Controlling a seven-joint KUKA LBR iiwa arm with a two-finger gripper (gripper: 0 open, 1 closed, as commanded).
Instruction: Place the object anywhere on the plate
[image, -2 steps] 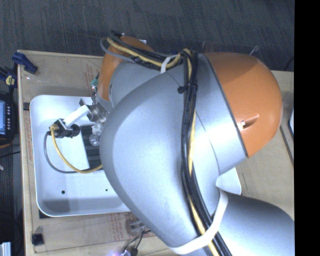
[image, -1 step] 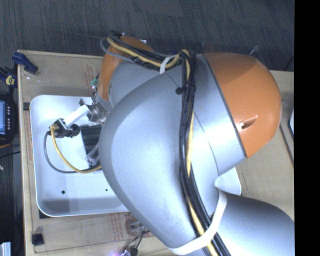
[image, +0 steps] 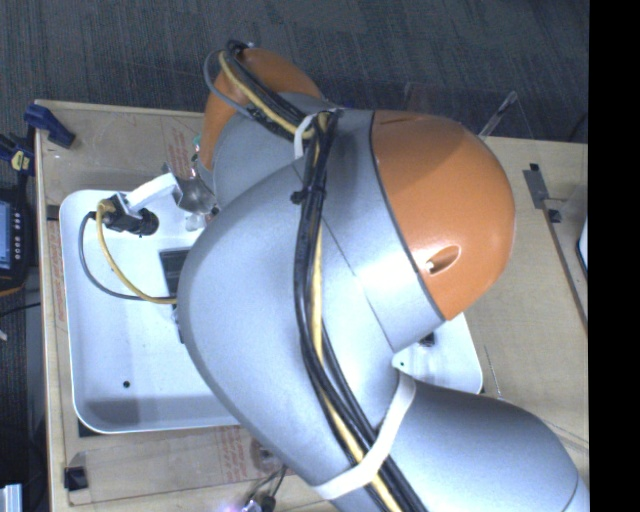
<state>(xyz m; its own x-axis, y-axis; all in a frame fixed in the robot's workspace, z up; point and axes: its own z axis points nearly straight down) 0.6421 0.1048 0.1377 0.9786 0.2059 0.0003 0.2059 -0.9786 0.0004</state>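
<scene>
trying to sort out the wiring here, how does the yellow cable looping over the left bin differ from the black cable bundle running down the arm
The yellow cable is thin and hangs free in a loose loop over the left bin; the black cable bundle is thicker, several lines together, and lies along the grey arm. The yellow cable ends at a small black connector; the bundle is held by white ties. A yellow line also runs within the bundle.

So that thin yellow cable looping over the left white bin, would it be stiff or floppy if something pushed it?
Probably floppy: the yellow cable sweeps in a loose curve, not a straight line. Likely light too, being thin against the white bin. Since one end joins a black fitting, it would probably bend aside rather than slide away.
</scene>
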